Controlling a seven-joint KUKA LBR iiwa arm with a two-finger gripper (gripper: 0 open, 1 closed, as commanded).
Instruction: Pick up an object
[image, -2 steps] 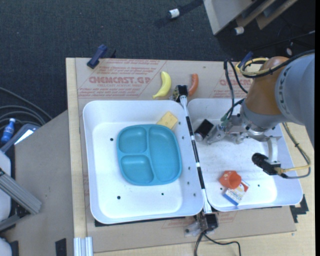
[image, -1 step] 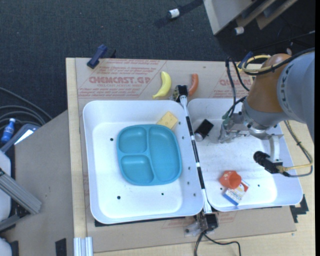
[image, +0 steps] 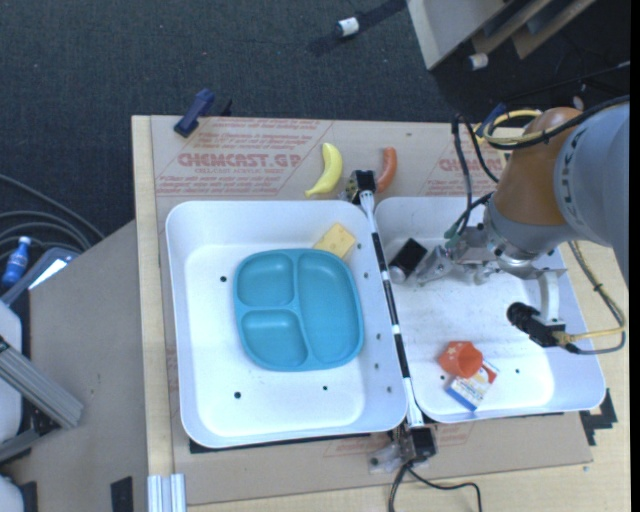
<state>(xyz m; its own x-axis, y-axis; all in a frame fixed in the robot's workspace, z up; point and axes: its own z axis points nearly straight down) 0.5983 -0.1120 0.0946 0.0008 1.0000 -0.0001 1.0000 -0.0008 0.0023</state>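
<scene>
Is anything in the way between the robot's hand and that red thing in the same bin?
Nothing visible is. The end effector is at the right bin's upper left, and bare white floor lies between it and the red object.

My gripper (image: 412, 265) is hanging low over the right bin (image: 560, 395), at its upper left corner. The blue sectioned tray (image: 298, 307) is lying to the left of my fingers in the left bin (image: 190, 330), a yellow block (image: 335, 240) touching its top edge. An orange-red packet (image: 465, 368) is sitting below my fingers, well apart.
</scene>
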